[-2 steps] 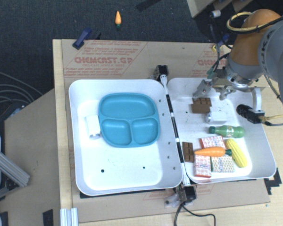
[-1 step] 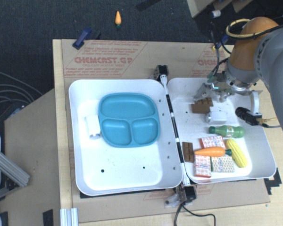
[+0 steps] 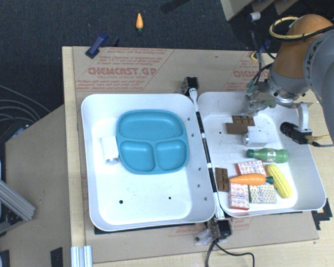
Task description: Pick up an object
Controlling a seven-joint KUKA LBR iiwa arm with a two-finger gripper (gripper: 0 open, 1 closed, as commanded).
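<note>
The counter (image 3: pixel 156 60) carried two shallow white bins side by side. The left bin (image 3: pixel 100 193) held a blue divided plate (image 3: pixel 151 140) and a small white block (image 3: pixel 109 149) just beside the plate's left edge. The right bin (image 3: pixel 309 166) held the likely targets: a brown block (image 3: pixel 237 125) near its upper middle, a green bottle (image 3: pixel 267 155) lying on its side below that, and, near the front, a yellow corn cob (image 3: pixel 280 181), an orange carrot (image 3: pixel 247 179) and several small red-and-white packets (image 3: pixel 240 196) packed close together.

The grey arm (image 3: pixel 317 49) reached in over the right bin's far corner, and the end effector (image 3: pixel 255 105) hung just above and beside the brown block. Whether it was apart or together could not be told, and nothing was seen held in it.

The step in hand looked like the approach to a grasp. The brown block seemed the sensible pick, being nearest and standing apart from the rest. A good try would probably centre over the block, come straight down, and close across its narrower sides. The crowded front cluster looked riskier, since neighbours could be nudged or caught.
</note>
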